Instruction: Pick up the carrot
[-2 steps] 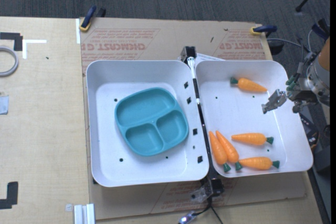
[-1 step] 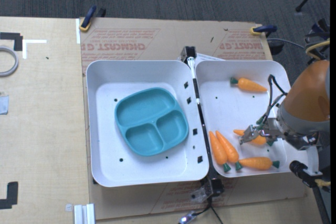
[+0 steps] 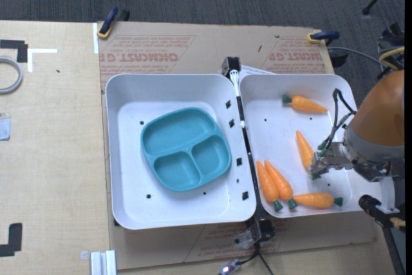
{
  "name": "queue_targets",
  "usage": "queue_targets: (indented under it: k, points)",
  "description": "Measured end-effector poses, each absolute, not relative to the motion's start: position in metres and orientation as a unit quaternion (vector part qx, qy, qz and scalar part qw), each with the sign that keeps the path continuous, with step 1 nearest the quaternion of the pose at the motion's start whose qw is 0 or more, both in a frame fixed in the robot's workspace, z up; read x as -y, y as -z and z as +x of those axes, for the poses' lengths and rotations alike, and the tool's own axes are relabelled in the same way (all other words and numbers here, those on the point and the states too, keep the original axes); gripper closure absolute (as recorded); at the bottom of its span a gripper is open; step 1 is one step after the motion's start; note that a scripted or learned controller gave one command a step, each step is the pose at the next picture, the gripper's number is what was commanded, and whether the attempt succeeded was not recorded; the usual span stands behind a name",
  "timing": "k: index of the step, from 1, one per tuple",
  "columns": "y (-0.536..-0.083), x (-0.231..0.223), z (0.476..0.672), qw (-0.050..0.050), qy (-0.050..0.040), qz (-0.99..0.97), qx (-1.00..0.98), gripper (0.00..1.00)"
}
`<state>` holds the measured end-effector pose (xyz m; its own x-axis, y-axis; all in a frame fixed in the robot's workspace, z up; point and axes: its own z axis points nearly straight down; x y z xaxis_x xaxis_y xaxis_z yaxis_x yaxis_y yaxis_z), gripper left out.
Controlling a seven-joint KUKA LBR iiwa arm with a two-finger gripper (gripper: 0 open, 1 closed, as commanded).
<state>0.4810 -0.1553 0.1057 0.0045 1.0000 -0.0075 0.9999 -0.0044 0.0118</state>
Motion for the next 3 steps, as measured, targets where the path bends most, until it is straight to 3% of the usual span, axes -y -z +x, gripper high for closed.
queue_targets:
  k: [1,2,3]
  points:
    - [-0.105,0.155,0.481,0.006,-0.0013,0.709,-0.706,0.00]
    - [-0.095,0.185,0.559,0.000,0.0002,0.707,-0.708,0.00]
    - [-0.106,0.185,0.559,0.001,0.0000,0.706,-0.708,1.00]
